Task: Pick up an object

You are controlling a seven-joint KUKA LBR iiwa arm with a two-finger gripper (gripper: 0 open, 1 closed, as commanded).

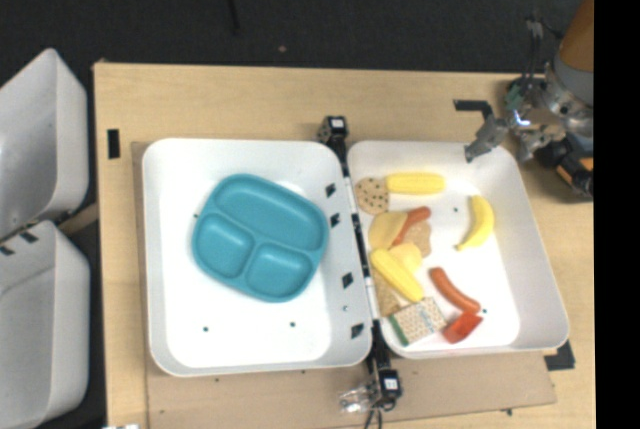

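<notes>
Objects for picking: toy food heaped in the right bin (535,247), none lifted yet.

Left to right, placed against that bin:
- Left bin (160,267), alongside it, bearing a blue divided plate (262,237).
- Cookie (372,194), yellow corn (415,183), and a crowded pile of yellow pieces (397,269) along its left wall; poor first targets, judged too tightly packed.
- Red sausage (454,288), lower middle.
- Banana (478,222), right of centre, lying apart; judged the easiest grasp, approached across its narrow width.
- Pincer (478,129), over the desk (240,97) just beyond its far right corner, fingers spread, nothing between them.
</notes>
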